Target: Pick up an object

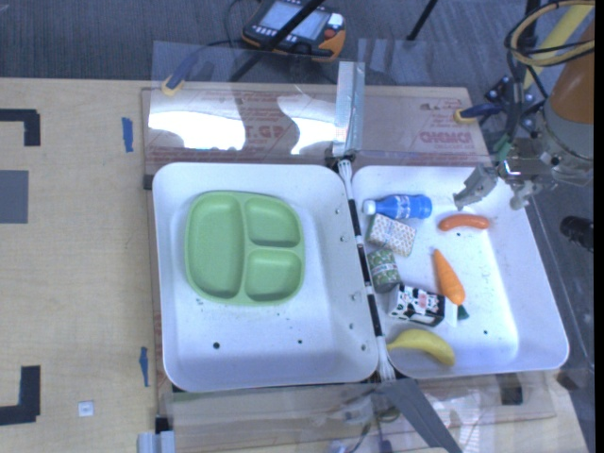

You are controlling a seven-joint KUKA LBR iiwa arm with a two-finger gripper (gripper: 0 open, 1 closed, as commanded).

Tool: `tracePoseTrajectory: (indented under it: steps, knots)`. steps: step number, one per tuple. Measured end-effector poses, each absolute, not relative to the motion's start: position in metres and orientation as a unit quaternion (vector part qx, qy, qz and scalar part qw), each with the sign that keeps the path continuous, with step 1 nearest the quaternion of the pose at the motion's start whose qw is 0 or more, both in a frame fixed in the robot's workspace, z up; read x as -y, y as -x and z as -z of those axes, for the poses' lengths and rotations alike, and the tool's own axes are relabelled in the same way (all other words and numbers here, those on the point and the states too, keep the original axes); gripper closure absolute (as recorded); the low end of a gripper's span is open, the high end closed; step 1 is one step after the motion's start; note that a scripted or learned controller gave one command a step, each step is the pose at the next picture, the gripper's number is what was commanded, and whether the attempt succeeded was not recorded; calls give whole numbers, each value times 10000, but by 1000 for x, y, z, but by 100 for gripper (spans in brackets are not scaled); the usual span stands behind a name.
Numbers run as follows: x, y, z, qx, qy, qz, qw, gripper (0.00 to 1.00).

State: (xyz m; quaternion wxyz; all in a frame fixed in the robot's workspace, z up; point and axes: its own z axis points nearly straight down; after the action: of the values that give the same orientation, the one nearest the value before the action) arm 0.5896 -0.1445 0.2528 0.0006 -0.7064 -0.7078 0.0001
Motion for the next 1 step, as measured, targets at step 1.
tracePoseTrajectory:
  steps: [1]
  knots:
    - [145, -622, -254, 7280, 6855, 6, -20, 0]
